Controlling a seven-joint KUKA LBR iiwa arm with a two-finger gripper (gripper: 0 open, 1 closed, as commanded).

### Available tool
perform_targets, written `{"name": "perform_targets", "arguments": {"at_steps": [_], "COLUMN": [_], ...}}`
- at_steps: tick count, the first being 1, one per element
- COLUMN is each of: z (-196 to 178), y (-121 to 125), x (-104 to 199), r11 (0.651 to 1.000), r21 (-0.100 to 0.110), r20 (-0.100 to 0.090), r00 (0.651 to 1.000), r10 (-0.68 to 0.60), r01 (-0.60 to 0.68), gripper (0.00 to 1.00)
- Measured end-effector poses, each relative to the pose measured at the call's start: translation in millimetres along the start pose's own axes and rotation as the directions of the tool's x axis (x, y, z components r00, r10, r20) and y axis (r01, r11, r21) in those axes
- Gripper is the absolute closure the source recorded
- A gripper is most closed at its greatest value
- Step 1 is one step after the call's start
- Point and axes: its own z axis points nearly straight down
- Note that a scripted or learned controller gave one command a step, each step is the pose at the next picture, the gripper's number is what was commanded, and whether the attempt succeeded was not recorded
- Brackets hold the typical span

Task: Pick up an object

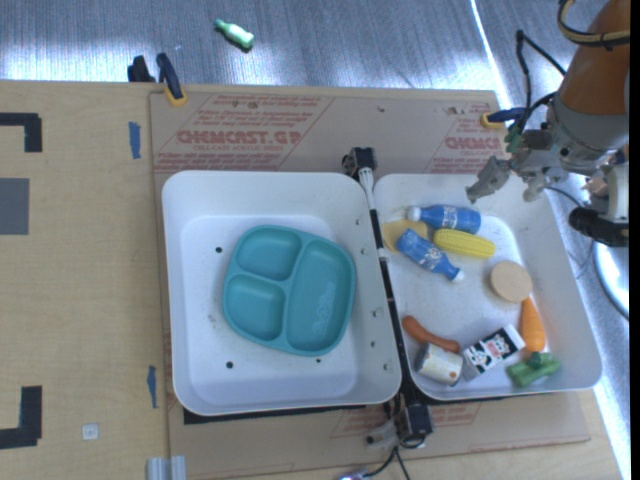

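Two white bins — gripper (508,180) spread empty above right bin (575,313), teal tray (289,290) left.

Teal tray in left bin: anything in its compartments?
Empty. All three compartments of the teal tray show bare teal; it lies flat in the left bin.

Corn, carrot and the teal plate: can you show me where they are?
Corn (468,245): camera view, middle of the yellow cob.
Carrot (533,327): camera view, middle of the orange body.
Teal plate (289,290): camera view, ridge between its compartments.
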Motion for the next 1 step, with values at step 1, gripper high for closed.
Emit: {"name": "perform_targets", "arguments": {"at_steps": [1], "z": [101.7], "y": [-18.0], "x": [33.0], "r11": [0.989], "r21": [-0.019], "r20": [0.003], "r00": [0.989], "r10": [0.146], "r01": [-0.146], "gripper": [0.00]}}
